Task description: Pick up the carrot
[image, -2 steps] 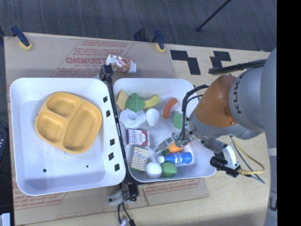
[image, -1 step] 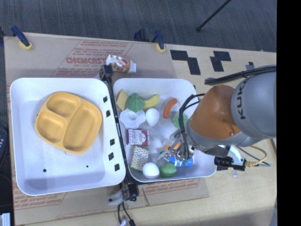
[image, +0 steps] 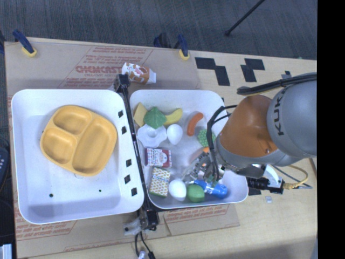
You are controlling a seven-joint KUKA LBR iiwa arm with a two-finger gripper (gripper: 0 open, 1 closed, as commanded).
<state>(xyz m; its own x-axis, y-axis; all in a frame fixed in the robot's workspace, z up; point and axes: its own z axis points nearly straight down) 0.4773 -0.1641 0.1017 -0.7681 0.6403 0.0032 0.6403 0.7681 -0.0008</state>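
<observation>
We see the carrot (image: 194,123) lying in the right bin (image: 178,95) near its far wall, long axis slanted, just beside the white egg (image: 174,133). The gripper (image: 204,169) hangs low over the bin's near half; the carrot lies up-view, apart from it. We cannot tell how the gripper is set.

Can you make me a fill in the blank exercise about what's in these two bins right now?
1. The yellow divided plate lies in the ____ bin.
2. The carrot lies in the right bin, and its colour is ____.
3. The small carton lies ____ both bins, on the cardboard.
4. The blue toy sits beside the ____ ball.

Missing words: left; orange; outside; green
</observation>
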